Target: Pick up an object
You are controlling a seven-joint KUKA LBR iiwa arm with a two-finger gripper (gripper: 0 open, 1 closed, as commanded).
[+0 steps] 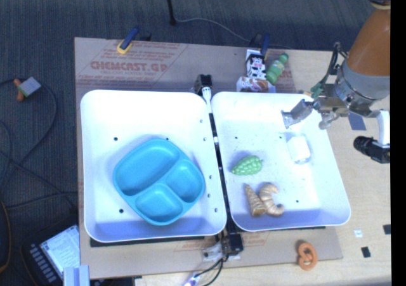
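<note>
The right bin (pixel 330 170) holds a green bumpy bunch-shaped toy (pixel 247 165), a tan shell-like piece (pixel 254 200) beside a pale curled piece (pixel 272 198), and a small white translucent object (pixel 299 149). My gripper (pixel 309 117) hangs over the bin's far right part, just above and behind the white object. Its two fingers (pixel 294 114) are spread apart with nothing between them. The green toy and the tan pieces lie well to the gripper's left and toward the front.
A blue divided plate (pixel 159 180) lies in the left bin (pixel 101 113). Behind the bins stand a small carton and a green bottle (pixel 275 68). An orange pretzel-like toy (pixel 307 254) rests on the bench in front of the right bin.
</note>
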